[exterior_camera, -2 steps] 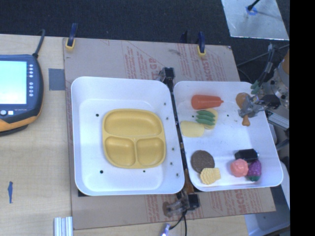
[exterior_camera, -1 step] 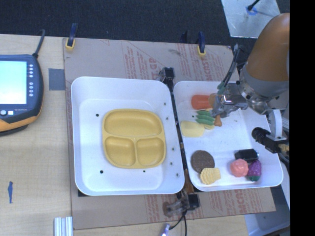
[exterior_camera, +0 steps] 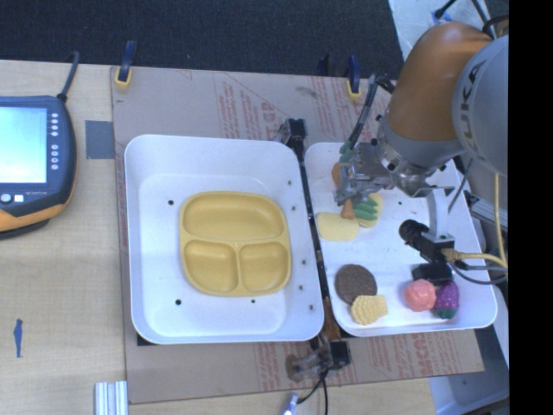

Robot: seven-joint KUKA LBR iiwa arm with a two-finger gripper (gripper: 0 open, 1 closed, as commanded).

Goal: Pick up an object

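From the overhead camera I see the arm (exterior_camera: 449,85) reaching in from the right, its orange band and grey wrist covering the upper part of the right bin (exterior_camera: 484,314), so whatever lies under it is hidden from me. The pincer (exterior_camera: 352,188) sits low over the upper left corner of that bin; its metal parts blur together, and I cannot tell how far it is open or whether it grips anything. Directly beneath its tip lie an orange piece (exterior_camera: 346,207), a green ridged piece (exterior_camera: 370,209) and a pale yellow flat piece (exterior_camera: 337,227), all touching or nearly so. Well apart, toward the near rim, lie a brown round disc (exterior_camera: 355,281), a yellow corn-like piece (exterior_camera: 369,309), a pink ball (exterior_camera: 421,295) and a purple item (exterior_camera: 448,298), partly cut off by black cabling. The left bin (exterior_camera: 147,232) holds a yellow divided tray (exterior_camera: 235,242). A pendant (exterior_camera: 30,158) rests on the tabletop (exterior_camera: 60,318).
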